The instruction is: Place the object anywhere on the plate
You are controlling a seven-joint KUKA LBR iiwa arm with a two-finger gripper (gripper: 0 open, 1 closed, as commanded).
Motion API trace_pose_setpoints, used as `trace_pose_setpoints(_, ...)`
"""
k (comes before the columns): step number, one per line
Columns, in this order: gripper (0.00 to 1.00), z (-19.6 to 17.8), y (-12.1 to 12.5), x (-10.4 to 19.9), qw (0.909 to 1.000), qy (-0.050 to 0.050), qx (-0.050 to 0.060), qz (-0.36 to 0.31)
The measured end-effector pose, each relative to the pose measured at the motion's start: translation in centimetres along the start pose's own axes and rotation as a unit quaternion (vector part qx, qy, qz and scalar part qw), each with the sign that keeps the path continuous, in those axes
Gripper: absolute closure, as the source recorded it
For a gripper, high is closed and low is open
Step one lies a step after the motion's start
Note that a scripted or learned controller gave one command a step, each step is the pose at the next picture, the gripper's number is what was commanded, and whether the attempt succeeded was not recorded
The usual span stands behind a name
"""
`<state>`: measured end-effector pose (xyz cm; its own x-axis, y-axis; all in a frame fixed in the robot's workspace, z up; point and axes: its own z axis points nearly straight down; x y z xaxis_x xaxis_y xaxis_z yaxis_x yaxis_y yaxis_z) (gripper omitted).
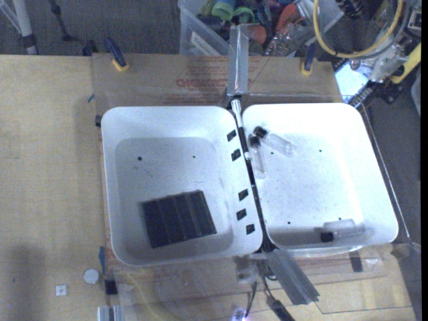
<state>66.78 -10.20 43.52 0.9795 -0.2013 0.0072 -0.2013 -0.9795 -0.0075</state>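
A black, ribbed, square plate (178,218) lies flat in the front part of the left bin (114,179). In the right bin (374,179) a clear tube with a black cap (273,142) lies near the back left corner. A second clear piece (258,162) rests just below it against the divider. Another clear tube with a black cap (342,231) lies along the front wall at the right. Nothing rests on the plate.
A row of small black marks (239,179) runs down the divider between the bins. Behind the bins stands a clear box of colourful toys (254,9). Yellow cables and equipment (374,19) hang at the back right. Wooden bench surface surrounds the bins.
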Motion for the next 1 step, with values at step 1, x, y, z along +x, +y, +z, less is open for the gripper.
trace_pose_setpoints(1,1.0,0.08,-12.29,-4.93,0.9714,-0.005,-0.004,0.237)
